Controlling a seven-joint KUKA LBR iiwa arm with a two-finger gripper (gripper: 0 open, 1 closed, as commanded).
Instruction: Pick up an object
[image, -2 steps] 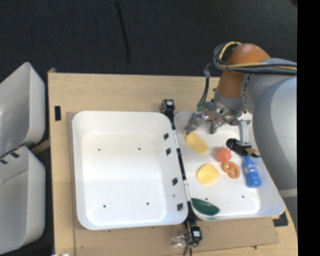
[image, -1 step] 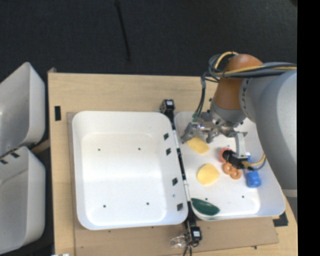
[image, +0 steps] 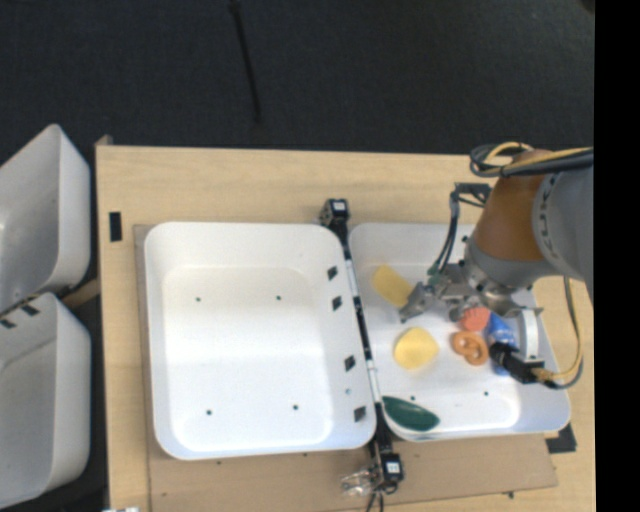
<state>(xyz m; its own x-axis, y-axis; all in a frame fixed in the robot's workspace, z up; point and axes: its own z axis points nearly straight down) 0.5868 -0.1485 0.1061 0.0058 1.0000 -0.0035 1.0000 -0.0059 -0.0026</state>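
No writing can be read on anything. Nearest the camera, a dark green object (image: 410, 414) lies at the right bin's (image: 455, 425) front edge. Beyond it sits a round yellow object (image: 415, 349), with an orange ring (image: 468, 346) to its right. Farther back, the jaws (image: 420, 303) hang just beside a yellow block (image: 392, 285); their opening cannot be told. The left bin (image: 245, 335) adjoins on the bench (image: 250, 180).

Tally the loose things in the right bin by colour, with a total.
Yellow: 2, one block and one rounder piece
Orange: 1, a ring-shaped piece
Red: 1, a piece by the gripper
Green: 1, a dark scoop-like thing
Total: 5
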